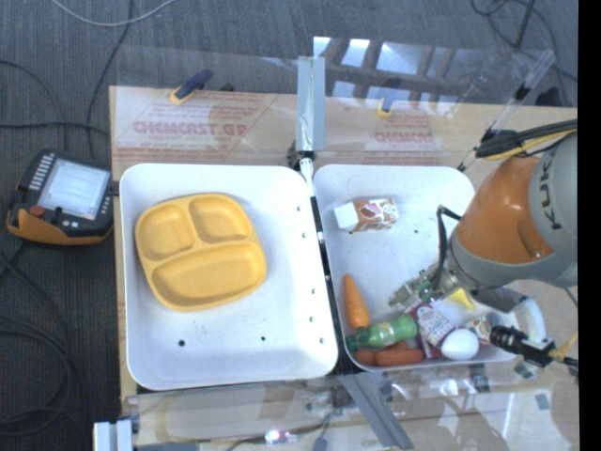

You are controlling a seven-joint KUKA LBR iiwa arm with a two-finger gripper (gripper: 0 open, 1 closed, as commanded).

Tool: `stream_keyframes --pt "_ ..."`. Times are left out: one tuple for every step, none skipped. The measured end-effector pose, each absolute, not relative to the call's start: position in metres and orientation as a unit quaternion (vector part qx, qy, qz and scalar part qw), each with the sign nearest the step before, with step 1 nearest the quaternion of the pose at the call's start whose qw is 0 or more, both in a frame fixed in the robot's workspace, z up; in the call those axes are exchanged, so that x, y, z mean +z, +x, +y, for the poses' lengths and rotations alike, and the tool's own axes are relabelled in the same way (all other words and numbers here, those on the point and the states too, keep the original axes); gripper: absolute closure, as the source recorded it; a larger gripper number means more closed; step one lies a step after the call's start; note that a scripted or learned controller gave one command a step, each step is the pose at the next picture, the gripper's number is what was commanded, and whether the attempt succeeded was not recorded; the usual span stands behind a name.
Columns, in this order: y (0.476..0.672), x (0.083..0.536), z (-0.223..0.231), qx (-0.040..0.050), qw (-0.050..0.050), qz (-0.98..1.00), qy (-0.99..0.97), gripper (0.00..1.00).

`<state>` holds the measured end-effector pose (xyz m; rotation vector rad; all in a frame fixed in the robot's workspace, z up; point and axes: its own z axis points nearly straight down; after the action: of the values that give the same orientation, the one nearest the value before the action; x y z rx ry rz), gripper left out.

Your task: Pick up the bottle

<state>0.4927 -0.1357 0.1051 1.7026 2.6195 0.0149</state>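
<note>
From my remote seat I see the worktop bearing two white bins: the left bin holds a yellow divided tray, and my arm hangs over the right bin. The green bottle lies untouched on its side at that bin's near edge, between a carrot and a red sausage. The claw hovers just beside it; I cannot tell its spread, so the pick is all still ahead.

The small green plastic bottle with a white cap end lies on its side, just below and left of the jaws, apart from them, pointing left-right.
</note>
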Motion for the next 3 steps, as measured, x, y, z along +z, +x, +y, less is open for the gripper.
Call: stream_keyframes --pt "0.493 0.105 -0.136 0.0047 0.009 0.838 0.545 0.0" --pt "0.492 0.092 -0.131 0.0014 0.013 0.9 0.436 0.0" --pt "0.493 0.099 -0.129 0.0033 0.012 0.9 0.436 1.0"
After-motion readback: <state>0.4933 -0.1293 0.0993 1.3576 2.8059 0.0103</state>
